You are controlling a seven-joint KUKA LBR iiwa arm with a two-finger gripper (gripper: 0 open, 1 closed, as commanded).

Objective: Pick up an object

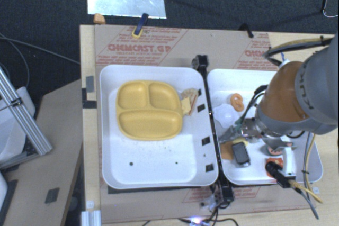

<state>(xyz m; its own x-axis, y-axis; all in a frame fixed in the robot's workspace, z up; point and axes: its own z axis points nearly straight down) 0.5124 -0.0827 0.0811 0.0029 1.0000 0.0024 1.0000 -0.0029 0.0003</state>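
The arm point(304, 92) fills the right side of the frame as a bulky rounded body. Its outer shell is smooth grey, and a broad orange band point(280, 95) wraps it towards the wrist. Below the band sits a grey ring and a metallic wrist piece. Dark cables point(258, 97) loop beside the orange band, and a beige hose point(296, 45) arcs over the top.

Red print reading "CHEMCAST GP" runs across the brown protective sheet point(159, 46) covering the worktop, just behind the left bin. The same red lettering repeats at an angle near the sheet's right end, partly cut off and too broken to read fully.
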